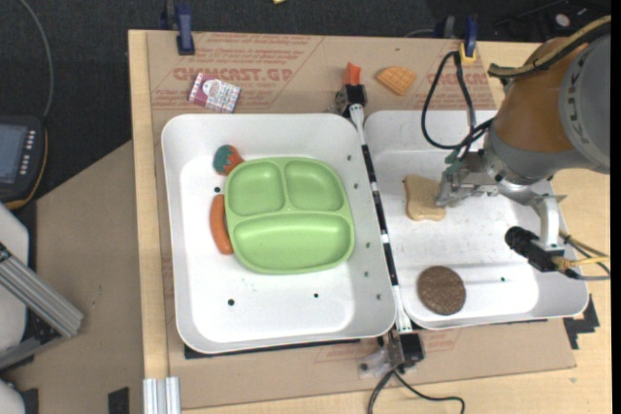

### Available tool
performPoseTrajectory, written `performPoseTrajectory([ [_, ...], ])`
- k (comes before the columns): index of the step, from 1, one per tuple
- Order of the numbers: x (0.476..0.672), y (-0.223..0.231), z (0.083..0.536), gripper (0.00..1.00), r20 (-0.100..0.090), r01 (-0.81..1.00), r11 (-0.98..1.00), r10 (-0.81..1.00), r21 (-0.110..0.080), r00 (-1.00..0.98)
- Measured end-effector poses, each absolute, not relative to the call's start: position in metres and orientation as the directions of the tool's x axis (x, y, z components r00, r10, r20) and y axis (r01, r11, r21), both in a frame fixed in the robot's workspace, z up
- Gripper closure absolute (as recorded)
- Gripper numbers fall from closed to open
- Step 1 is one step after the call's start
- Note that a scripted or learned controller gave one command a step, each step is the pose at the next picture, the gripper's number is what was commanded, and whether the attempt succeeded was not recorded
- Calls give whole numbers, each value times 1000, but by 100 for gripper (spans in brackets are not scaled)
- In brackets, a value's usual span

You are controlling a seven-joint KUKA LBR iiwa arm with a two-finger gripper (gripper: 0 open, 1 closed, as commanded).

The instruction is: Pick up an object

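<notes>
Over right bin (485,301), hand (448,193) beside bread slice (422,200)

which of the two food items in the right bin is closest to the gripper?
The tan bread slice, right beside the gripper near the bin's left wall. The round brown patty lies apart from it, toward the bin's front edge.

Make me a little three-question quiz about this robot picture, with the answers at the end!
1. True or false: the green divided plate lies in the left bin.
2. Which thing is the gripper closest to: A) the brown round patty, B) the tan bread slice, C) the orange hot dog?
3. Fill in: the waffle piece lies outside the bins, on the ____ board.

Key: 1 true; 2 B; 3 cardboard.
</notes>
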State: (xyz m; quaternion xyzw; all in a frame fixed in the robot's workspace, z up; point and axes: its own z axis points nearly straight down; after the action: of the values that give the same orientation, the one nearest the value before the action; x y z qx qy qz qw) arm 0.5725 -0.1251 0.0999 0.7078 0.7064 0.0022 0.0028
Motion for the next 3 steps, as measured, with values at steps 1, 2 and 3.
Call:
performPoseTrajectory([
  [1,543,-58,190,100,2,1000,7,1000,8,-7],
  [2,542,-62,185,0,0,1000,0,1000,1,0],
  [3,599,-114,82,0,-3,1000,-2,1000,6,2],
])
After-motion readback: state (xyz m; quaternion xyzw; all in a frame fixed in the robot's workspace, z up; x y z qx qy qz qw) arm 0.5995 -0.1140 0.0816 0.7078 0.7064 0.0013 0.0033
